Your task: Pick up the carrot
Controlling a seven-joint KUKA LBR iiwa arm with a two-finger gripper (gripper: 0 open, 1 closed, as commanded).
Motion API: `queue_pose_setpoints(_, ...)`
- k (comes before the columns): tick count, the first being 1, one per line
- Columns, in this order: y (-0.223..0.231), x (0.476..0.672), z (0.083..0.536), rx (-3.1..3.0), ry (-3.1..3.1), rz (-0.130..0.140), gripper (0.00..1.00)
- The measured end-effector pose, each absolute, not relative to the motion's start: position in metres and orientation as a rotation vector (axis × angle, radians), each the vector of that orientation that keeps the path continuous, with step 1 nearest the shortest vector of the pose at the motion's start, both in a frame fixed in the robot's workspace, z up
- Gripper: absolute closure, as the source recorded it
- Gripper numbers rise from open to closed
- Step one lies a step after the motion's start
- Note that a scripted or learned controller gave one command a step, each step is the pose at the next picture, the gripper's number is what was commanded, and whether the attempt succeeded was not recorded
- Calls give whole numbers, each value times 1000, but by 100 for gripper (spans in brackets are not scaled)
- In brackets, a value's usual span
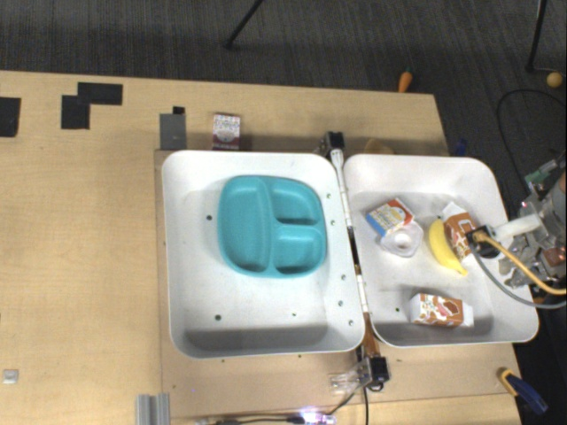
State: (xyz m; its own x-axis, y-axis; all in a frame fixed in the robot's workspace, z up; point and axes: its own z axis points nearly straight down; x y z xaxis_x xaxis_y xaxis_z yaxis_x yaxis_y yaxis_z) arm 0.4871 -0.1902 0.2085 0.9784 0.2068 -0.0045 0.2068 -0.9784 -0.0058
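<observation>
Where the table [80, 264] ends at its far edge, a small orange piece that looks like the carrot [405, 81] lies on the dark floor [133, 16], just beyond the table and well apart from both bins. The hand [534, 257] hangs at the right rim of the right bin [496, 330], near the table's right edge; whether it is spread or pressed together I cannot tell. In that bin lie a banana [446, 246], a brown-and-white packet [457, 226] touching it, a small carton [388, 215] beside a clear cup [401, 240], and another carton [440, 309] nearer the front edge. The left bin [190, 308] holds a teal divided plate [271, 225].
</observation>
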Motion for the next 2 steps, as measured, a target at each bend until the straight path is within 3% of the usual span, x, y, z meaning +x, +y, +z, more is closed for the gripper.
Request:
queue_pose_setpoints(1, -207, 489, 354, -3113, -459, -18, 100)
queue_pose_setpoints(2, -206, 489, 350, -3109, -461, -6, 0)
